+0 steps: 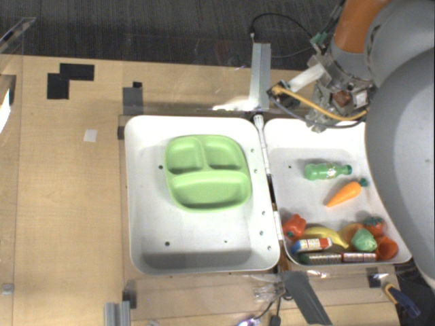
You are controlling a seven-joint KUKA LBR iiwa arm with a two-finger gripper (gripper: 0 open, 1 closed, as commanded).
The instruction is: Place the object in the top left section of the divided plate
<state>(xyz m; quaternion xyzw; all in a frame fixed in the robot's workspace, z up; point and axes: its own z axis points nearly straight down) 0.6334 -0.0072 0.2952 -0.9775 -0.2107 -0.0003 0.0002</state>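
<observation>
Camera view looks down on two shallow white bins side by side on a wooden bench. Centred in the left bin (143,243) lies the green divided plate (206,171), its two small sections toward 12 o'clock and its one large section toward 6 o'clock; nothing sits in any section. The right bin (289,145) holds the loose items: a green bottle (326,172) lying on its side near the middle, an orange carrot (343,193) just at its 5 o'clock, and along the 6 o'clock edge a crowded row with a yellow banana (325,236) among red and green toy foods. The gripper (325,117) hangs at the 12 o'clock rim of the right bin, well apart from the bottle. Nothing is visibly held; how far it is open cannot be told.
</observation>
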